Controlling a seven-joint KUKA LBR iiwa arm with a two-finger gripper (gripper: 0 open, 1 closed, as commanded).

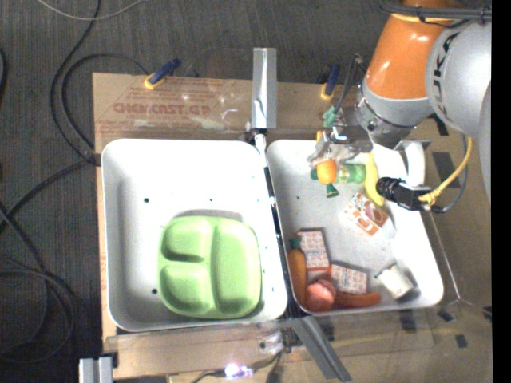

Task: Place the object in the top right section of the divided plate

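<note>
A small orange object (325, 171) sits at the tip of the gripper (329, 156) over the upper left part of the right bin (427, 290). It looks like a little orange fruit or toy, with a green piece (351, 173) just to its right that may belong to it (too small to tell). The fingers appear to pinch the orange object from above, though the view is too cluttered there to see how much of it they cover.

The green divided plate (211, 266) lies in the left bin (128, 166), toward its lower middle, well apart from the orange object. Its sections are one long one on the right side and two smaller ones on the left.

The arm (419, 54), grey with an orange band, reaches in from the upper right, and a yellow cable (451, 183) loops beside it.

In the right bin, a yellow banana (374, 183) lies just right of the gripper, with a small red and white packet (366, 215) below it. Along the lower edge lie a carrot (297, 270), two small printed boxes (313, 247), a pinkish round fruit (320, 295), a red chili (358, 299) and a white cup (395, 280) tipped on its side. Both bins rest on a brown cardboard sheet (176, 106).
</note>
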